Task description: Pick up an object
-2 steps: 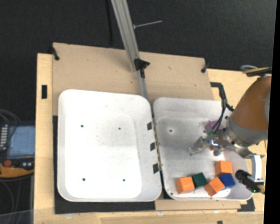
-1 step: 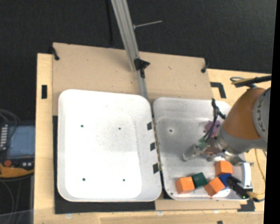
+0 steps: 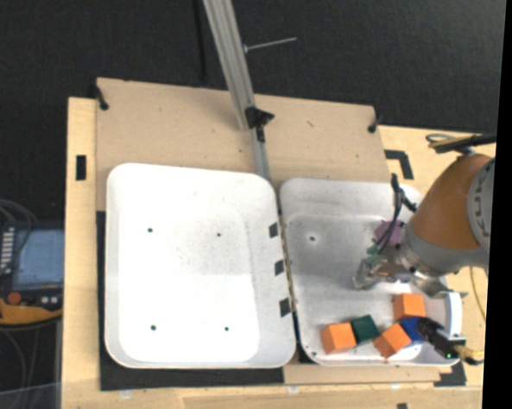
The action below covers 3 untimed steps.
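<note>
pincer point(image 3: 374, 274) low mid right bin point(image 3: 325, 214); blocks point(image 3: 378, 329) crowd its near rim.

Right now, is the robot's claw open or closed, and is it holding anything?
Two-finger gripper: low over the right white bin, above the orange blocks; open or closed cannot be told, and nothing is seen between its fingers.

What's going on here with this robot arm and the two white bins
A grey and orange robot arm reaches in from the right over the right bin. Its gripper is down near the bin floor, above a cluster of small blocks in the near corner: an orange block, a green block, two more orange blocks and a blue block. Nothing shows between its fingers. The left bin sits beside it.
</note>
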Available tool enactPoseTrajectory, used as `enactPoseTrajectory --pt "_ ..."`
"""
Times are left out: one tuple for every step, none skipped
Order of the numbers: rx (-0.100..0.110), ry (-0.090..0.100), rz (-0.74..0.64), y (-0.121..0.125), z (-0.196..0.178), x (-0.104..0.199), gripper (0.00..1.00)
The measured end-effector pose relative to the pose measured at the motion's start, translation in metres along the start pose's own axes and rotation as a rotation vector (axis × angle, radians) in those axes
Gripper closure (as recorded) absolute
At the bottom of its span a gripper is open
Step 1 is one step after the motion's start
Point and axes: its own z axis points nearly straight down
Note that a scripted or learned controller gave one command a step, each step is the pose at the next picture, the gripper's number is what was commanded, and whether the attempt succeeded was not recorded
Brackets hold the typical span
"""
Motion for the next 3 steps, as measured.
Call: enactPoseTrajectory --pt "-0.002 -0.003 -0.007 0.001 -0.064 -0.006 1.00" --pt "-0.003 -0.003 -0.017 0.003 -0.128 -0.003 1.00" --pt "0.000 -0.002 -0.018 0.005 -0.164 -0.004 1.00"
